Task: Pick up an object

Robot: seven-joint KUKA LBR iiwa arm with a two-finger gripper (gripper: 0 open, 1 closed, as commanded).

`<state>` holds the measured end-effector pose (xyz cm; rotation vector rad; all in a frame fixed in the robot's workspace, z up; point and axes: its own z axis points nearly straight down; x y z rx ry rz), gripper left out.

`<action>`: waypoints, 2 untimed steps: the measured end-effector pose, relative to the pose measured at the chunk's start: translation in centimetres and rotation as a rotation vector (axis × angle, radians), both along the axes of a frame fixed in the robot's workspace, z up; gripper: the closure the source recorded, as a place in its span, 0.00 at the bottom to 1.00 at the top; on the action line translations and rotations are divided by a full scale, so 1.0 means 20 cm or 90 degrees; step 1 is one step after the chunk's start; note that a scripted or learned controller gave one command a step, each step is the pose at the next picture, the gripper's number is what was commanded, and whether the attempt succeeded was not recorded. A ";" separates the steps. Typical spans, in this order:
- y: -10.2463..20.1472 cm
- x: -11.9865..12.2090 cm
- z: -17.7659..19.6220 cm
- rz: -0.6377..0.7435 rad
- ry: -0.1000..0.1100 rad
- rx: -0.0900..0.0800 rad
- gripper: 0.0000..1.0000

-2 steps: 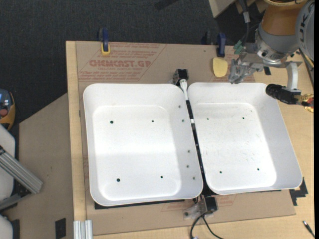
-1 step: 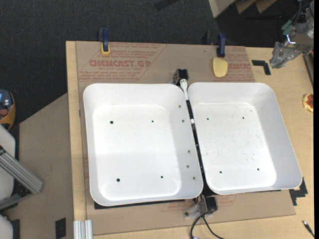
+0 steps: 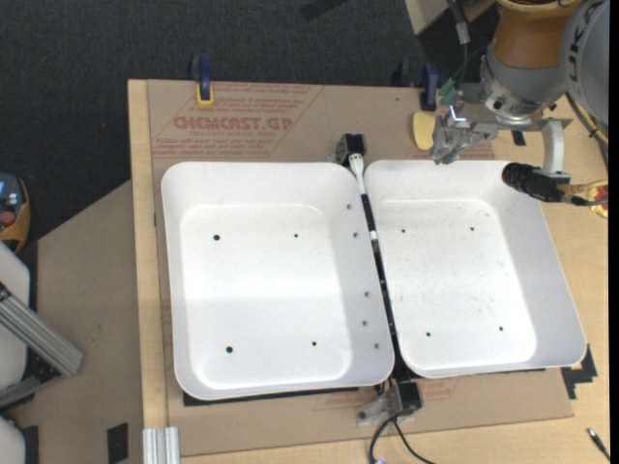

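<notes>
Arm: grey KUKA arm point(image 3: 542, 27) with an orange band, reaching in at about 1 o'clock of the view.
Gripper: the gripper point(image 3: 453, 143) hangs over the far rim of the right bin, near the bin's 12 o'clock edge.
Jaws: too small and dark against the board to tell whether they are spread or pressed together; nothing can be made out between them.
Task's thing: a small pale yellow object point(image 3: 423, 130) lies on the cardboard just beyond the right bin, at roughly 11 o'clock of that bin, just beside the gripper and outside both bins.
Left bin: white tray point(image 3: 184, 288) with four dark dots on its floor.
Right bin: white tray point(image 3: 551, 288), touching the left one along the middle seam, with faint speckles on its floor.
Board: brown cardboard sheet point(image 3: 290, 114) under both bins.
Writing: red print on the board at about 11 o'clock reads "CHEMCAST GP"; smaller red lines around it are unreadable.
Clamps: a blue and yellow clamp point(image 3: 202, 77) grips the board's far edge at 11 o'clock.
</notes>
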<state>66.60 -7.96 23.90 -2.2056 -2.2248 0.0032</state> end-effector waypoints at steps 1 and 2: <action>-0.37 0.00 0.31 -0.009 -0.011 -0.007 1.00; -0.68 -0.01 0.30 -0.009 -0.008 -0.006 1.00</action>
